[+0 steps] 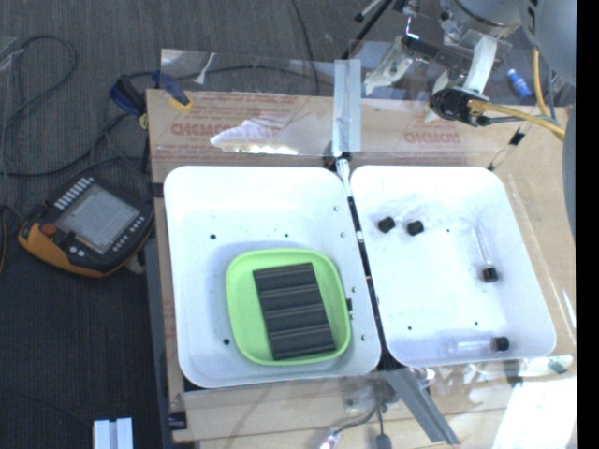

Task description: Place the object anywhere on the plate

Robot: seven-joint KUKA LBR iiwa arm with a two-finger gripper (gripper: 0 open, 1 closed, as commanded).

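Left bin [187, 251]: green plate [241, 279] low of centre, toward 6 o'clock. Dark ribbed block [294, 311] flat on plate, long side running 12 to 6, tilted slightly, covering most of plate middle. Block fully inside plate rim.

Right bin [524, 251]: two small black pieces [386, 224] near 11 o'clock, close together but apart. Clear tube with black cap [485, 253] at 3 o'clock, lying 12 to 6. Second clear tube with black cap [475, 345] along 6 o'clock wall, lying 9 to 3.

Arm high at 1 o'clock of view, beyond far wall of right bin, above cardboard [281, 124] strip on bench. Tool [447, 64] up there among cables and brackets, well apart from plate and block; spread or pressed together, cannot tell.

Off bench at 9 o'clock: pendant [86, 224] with grey screen and orange trim on dark floor, cable looping toward 11 o'clock.
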